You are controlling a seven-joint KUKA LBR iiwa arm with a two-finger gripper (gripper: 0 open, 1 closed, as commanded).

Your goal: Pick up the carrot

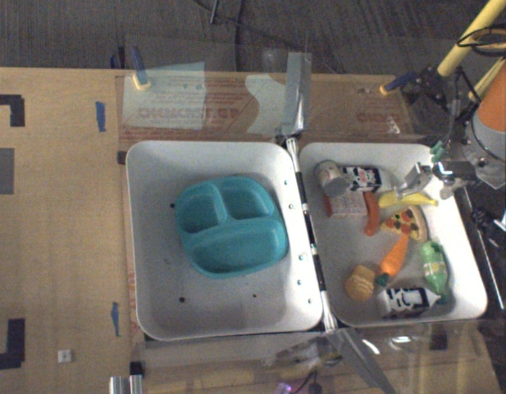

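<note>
The fingers [423,176] hang over the right bin's [474,253] far right edge by the banana [407,198], their opening impossible to tell, while the carrot [394,257] lies untouched mid-bin, so the pick seems undone.

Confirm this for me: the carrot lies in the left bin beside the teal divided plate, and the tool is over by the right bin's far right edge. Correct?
Not quite. The camera view shows the carrot in the right bin, among the other toy foods, not in the left bin. The teal divided plate sits alone in the left one. The tool is by the right bin's far right edge, as you said.
</note>
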